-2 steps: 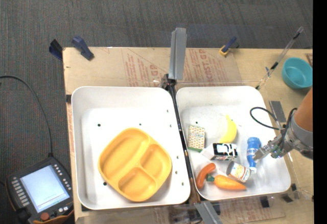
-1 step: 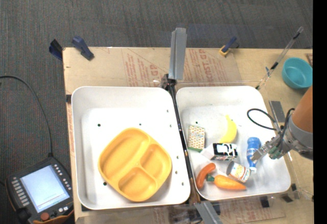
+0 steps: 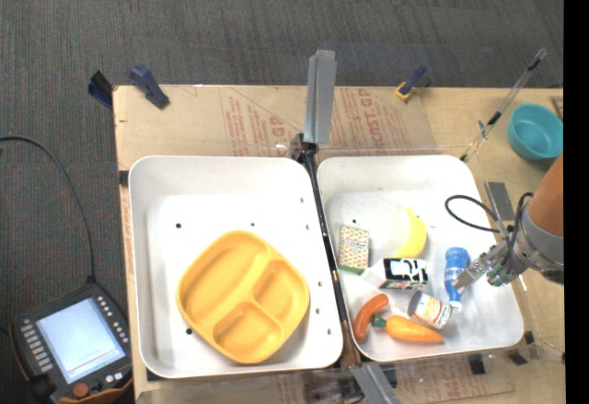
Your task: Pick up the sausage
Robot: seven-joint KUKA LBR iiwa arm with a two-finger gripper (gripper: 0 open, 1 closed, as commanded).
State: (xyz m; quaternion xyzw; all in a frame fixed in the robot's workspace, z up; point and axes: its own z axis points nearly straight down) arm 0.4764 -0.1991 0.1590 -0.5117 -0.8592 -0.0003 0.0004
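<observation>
Camera view: approach step, gripper (image 3: 469, 279) low over right bin (image 3: 479, 200) beside blue bottle (image 3: 455, 266), holding nothing, finger spread impossible to tell; sausage (image 3: 370, 315) near front wall, touching carrot (image 3: 411, 329); next, probably, shifting leftward, then descending astride sausage clear of carrot.
</observation>
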